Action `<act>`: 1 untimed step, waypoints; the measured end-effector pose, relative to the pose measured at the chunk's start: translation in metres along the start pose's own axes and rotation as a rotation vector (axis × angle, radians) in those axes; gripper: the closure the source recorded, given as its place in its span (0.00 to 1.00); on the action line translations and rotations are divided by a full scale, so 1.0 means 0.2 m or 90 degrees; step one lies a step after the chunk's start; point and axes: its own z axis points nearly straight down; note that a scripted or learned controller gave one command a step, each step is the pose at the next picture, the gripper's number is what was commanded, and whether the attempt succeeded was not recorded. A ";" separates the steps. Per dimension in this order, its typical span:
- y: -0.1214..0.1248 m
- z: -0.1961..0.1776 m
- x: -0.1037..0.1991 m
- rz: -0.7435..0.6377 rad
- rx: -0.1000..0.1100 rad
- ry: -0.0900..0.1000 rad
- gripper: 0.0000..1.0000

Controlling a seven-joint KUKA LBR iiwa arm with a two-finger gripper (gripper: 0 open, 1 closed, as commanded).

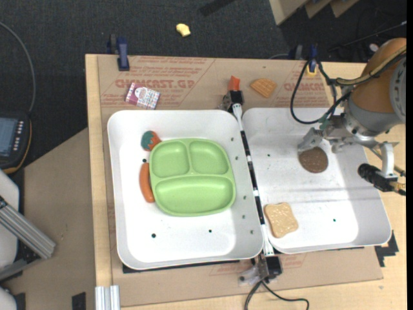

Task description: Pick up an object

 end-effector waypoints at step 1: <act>-0.04 0.14 0.01 0.002 0.013 0.007 0.00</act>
